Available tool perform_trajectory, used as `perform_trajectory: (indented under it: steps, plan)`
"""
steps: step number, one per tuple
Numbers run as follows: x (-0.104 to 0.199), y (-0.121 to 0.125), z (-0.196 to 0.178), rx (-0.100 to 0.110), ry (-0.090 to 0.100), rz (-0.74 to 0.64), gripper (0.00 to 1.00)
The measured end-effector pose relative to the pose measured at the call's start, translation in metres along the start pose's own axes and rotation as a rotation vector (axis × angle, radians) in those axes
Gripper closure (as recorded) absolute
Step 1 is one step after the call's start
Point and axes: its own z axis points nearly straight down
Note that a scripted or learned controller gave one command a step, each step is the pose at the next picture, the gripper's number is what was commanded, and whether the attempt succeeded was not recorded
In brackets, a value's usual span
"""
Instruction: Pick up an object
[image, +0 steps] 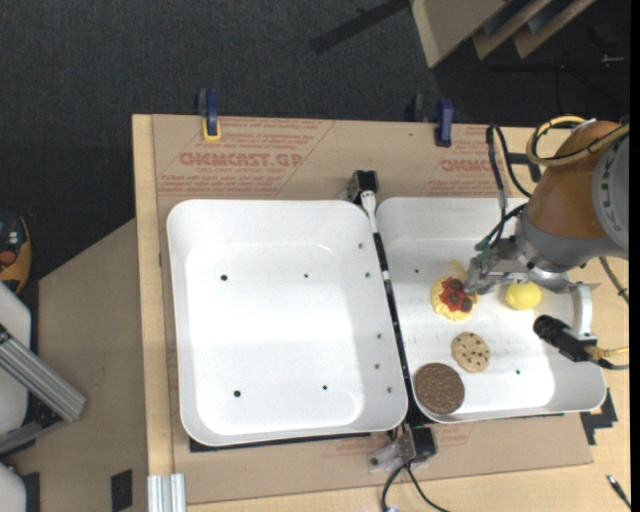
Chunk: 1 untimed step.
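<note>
In the right bin (430, 232) lie a yellow piece with red topping (452, 297), a small yellow lemon-like piece (521, 295), a tan chocolate-chip cookie (470, 351) and a dark brown round cookie (439, 388). My gripper (477, 276) hangs over the right bin, its tips just above and to the right of the yellow and red piece, between it and the lemon-like piece. Nothing shows between the tips.
The left bin (200, 330) sits beside the right one, with a black clip (363, 184) at the top of the wall they share. Two blue clamps (208, 104) (443, 116) hold the cardboard backing at the far edge.
</note>
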Motion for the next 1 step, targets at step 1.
perform_trajectory:
  steps: [1]
  plan:
    - [0.0505, -0.0312, -0.1465, 0.002, 0.000, -0.005, 1.00]
